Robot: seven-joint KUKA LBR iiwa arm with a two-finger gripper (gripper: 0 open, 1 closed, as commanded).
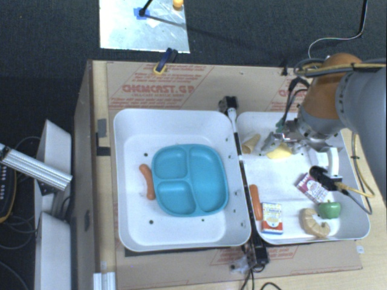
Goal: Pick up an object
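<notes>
Grey steel, low in the right bin (284, 183), up toward its far left corner: the claw (282, 139). Cannot tell from here whether spread or pressed together; nothing visibly pinched. Just under it, touching or nearly so, a soft-looking yellow lump (279, 154), likely the pick, judging by its place. Beside that, against the bin's left wall, a tan cone-shaped piece (251, 142).

Risk number one: closing off-centre and squirting the yellow lump sideways, toward the tan piece or the wall. Risk number two: catching both at once, or scraping the wall so near the corner.

Further out, along the bin's near edge: an orange-red sausage (256, 201) by the left wall, a small orange-and-white box (272, 217), a tan crescent roll (315, 223), a green fruit (329, 209), and a purple packet (309, 188) a little farther in. Well apart from the claw, so little danger of a knock there.

Over in the left bin (130, 138), a blue divided plate (188, 180) and a second sausage (147, 181), out of play.
</notes>
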